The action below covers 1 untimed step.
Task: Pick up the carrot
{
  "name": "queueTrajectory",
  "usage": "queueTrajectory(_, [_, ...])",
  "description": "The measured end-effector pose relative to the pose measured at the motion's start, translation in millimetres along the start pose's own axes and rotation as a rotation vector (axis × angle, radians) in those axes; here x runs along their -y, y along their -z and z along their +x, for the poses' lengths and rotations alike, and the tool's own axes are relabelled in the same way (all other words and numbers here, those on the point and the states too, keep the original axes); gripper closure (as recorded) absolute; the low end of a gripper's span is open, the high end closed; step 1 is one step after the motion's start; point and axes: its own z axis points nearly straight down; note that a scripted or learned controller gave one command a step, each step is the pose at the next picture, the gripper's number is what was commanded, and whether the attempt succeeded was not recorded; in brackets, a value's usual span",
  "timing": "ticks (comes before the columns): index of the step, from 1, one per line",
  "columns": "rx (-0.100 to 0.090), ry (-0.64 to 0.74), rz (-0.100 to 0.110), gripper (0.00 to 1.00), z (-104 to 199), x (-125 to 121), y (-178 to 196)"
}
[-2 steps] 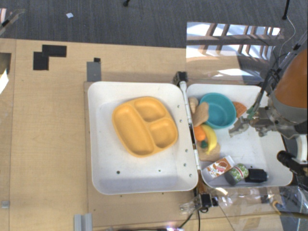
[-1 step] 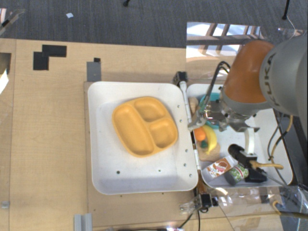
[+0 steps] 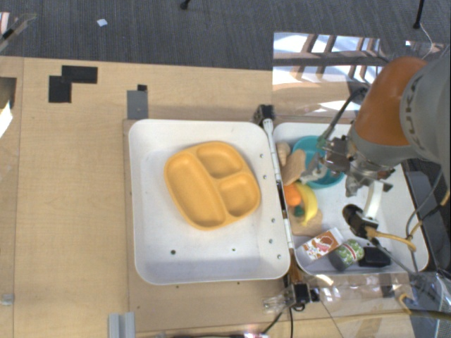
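The carrot [image 3: 292,194], a small orange piece, lies at the left side of the right bin [image 3: 409,210], close to the wall it shares with the other bin. A yellow banana [image 3: 309,201] touches its right side, and a tan bread-like piece [image 3: 292,165] lies just behind it. My gripper [image 3: 325,162] hangs over the teal bowl [image 3: 316,162], up and to the right of the carrot and apart from it. Nothing shows in its grasp.
The left bin [image 3: 155,252] holds a yellow divided plate [image 3: 211,184]. At the front of the right bin lie a red-and-white packet [image 3: 323,245], a green can [image 3: 345,253] and a black object [image 3: 375,258]. Another tan piece [image 3: 307,222] sits under the banana.
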Motion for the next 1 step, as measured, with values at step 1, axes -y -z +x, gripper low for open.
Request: queueTrajectory(1, [-0.001, -0.146, 0.002, 0.0, 27.1, 5.4, -0.5])
